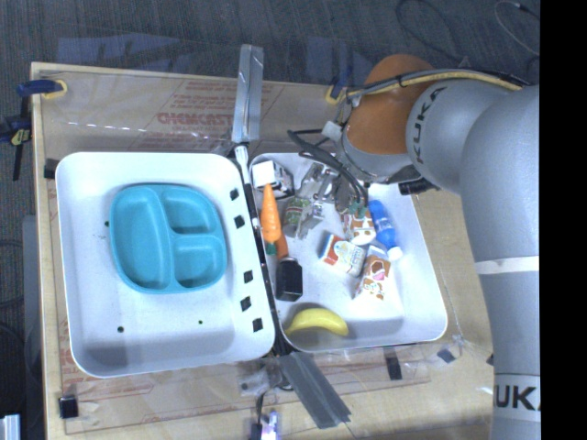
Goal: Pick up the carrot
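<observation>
In the right bin (417, 282), your gripper (316, 191), fingers' state unclear, sits at three o'clock from the carrot (271, 220): centre over it before descending.

This looks like a robotics lab. A big grey industrial arm (495, 181) stands at a wooden bench (138, 90), two white bins (73, 246) are fixed there side by side, and loose cables (495, 16) lie on the grey carpet far right.
</observation>
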`<state>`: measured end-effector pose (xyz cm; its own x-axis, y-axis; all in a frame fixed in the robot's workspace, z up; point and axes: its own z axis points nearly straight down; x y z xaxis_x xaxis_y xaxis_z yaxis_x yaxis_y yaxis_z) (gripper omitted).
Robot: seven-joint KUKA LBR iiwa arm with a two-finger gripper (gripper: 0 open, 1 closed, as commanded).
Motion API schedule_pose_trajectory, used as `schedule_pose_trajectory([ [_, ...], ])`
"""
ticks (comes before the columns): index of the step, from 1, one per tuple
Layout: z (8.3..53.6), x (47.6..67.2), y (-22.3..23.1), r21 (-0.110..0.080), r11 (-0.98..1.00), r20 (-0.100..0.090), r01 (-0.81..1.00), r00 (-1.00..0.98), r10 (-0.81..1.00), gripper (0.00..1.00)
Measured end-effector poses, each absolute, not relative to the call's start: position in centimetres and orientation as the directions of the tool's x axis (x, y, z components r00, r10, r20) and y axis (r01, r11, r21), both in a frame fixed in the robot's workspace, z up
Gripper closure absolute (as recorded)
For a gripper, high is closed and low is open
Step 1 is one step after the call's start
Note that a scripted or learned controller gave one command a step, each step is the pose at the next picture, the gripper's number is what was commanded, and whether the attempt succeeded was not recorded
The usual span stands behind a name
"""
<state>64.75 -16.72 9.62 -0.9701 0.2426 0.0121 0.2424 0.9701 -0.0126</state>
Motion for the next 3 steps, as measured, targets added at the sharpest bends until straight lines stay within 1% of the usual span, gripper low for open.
schedule_pose_trajectory([
  [1, 9.8, 65.0, -13.6, -0.012, 0.995, -0.007, 0.099, -0.995, 0.099, 1.00],
  [2, 19.3, 60.6, -6.6, -0.001, 1.000, -0.003, -0.019, -1.000, -0.019, 1.00],
  [3, 15.4, 53.9, -11.5, 0.001, 0.825, 0.001, -0.565, -0.825, -0.565, 1.00],
])
